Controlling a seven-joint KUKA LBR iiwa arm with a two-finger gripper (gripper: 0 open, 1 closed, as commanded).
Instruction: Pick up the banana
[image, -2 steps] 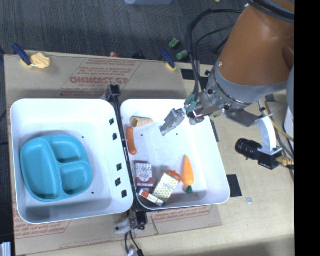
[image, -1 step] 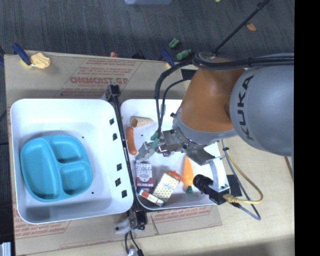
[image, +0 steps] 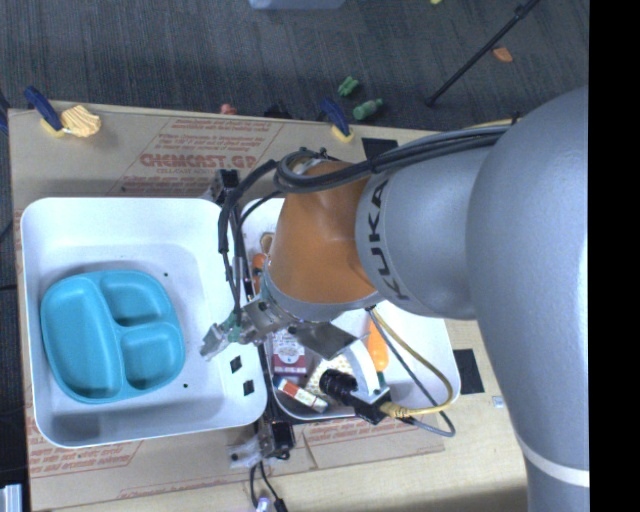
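Camera view: we find no banana to place or orient; our arm (image: 400, 230) covers the right bin (image: 440, 370). We cannot tell the claw's (image: 225, 335) state. A blue tray (image: 105, 335) lies in the left bin (image: 60, 225).

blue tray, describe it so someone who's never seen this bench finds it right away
Look at the left white bin, the one clear of the grey and orange arm. The blue tray lies flat in its left half. It is a rounded turquoise dish split into three compartments, the one large coloured thing in that bin.
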